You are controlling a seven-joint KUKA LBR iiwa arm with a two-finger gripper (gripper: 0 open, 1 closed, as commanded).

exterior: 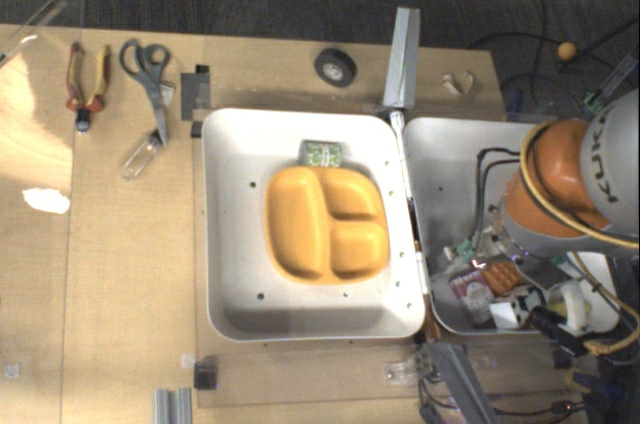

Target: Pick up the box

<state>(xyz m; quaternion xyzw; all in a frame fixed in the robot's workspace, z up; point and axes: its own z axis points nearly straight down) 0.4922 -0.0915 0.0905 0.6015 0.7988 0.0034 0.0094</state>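
**benchrat:** Quick count, left to right? And where's everything relative to the gripper?

**kuka_fan:** Sure. Way off to the gripper's left, on the bare bench point(120, 292): one pair of pliers point(84, 84) with red handles, one pair of scissors point(150, 82), one clear little tube point(140, 155) just below the scissors, and one black block point(197, 90). Then one roll of tape point(335, 66) and one metal bar point(403, 57) up along the far side.

**benchrat:** Bins?

**kuka_fan:** Two, side by side and touching. The left bin point(235, 242) holds one yellow tray point(325, 222) with three compartments, and one box point(321, 153), small and greenish, sitting right against the tray's far edge. So the box is well apart from the gripper, up and to its left, in the other bin.

**benchrat:** And the gripper itself?

**kuka_fan:** The arm point(560, 202) comes in over the right bin point(445, 162), and the gripper point(482, 268) is low in that bin's near part, tangled up visually with cables and clutter. There's one reddish packet point(468, 290) just below it and one white bit point(505, 312) near that; the rest is too muddled to count. Honestly I can't tell whether it's open or closed, or whether it has anything.
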